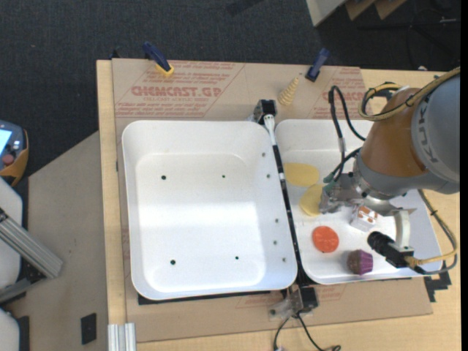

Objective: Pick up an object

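Progress: nothing is lifted yet, as far as I can judge. Every object I can see lies on the floor of the right bin point(322, 143), so the whole pick is left to do.

My arm: I reach in from the right of the frame, my orange band point(391, 141) over the right bin and my wrist bent down into its middle.

My claw point(330, 196): low in the right bin, just right of centre frame. Whether it is released or clenched I cannot tell; the wrist hides it from above.

Nearest thing: a small pale yellow piece point(311, 200) sits right at my claw's left side, touching or nearly so. I cannot see it gripped.

Other candidates: a flat yellow disc point(301, 172) just above that piece; an orange-red round object point(326, 239) below my claw, a little apart; a purple object point(360, 262) toward the lower right of the bin; a small white block with orange marks point(363, 216) tucked under my wrist.

Left bin point(139, 145): takes up the middle left of the frame, well apart from my claw.

Judgement: the pale yellow piece looks like my target. What remains is closing on it and raising it.
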`<state>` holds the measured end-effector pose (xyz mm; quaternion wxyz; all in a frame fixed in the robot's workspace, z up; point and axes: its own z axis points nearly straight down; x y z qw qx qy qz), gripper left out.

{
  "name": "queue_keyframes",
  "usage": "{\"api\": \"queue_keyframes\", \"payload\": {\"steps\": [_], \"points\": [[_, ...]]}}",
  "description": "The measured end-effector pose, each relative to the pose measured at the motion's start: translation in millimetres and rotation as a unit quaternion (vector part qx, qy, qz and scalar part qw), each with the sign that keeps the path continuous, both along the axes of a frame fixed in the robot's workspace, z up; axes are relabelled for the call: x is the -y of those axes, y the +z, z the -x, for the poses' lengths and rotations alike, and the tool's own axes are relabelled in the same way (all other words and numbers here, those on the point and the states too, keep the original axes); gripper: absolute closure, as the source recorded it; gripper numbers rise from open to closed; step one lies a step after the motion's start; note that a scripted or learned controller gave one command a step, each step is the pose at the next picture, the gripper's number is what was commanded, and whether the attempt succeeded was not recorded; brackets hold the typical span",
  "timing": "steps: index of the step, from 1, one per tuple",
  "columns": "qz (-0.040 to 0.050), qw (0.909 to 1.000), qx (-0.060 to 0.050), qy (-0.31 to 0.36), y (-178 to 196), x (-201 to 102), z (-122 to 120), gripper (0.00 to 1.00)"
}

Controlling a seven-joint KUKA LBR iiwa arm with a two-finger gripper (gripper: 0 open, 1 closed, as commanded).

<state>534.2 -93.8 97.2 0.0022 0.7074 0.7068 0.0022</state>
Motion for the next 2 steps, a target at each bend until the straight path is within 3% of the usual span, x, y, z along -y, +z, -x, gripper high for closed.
{"api": "queue_keyframes", "payload": {"steps": [1,2], "points": [[-0.0003,1.0000,0.008,0.006,95,-69,-129,1.00],[-0.0012,1.0000,0.008,0.004,259,-120,-135,1.00]]}}
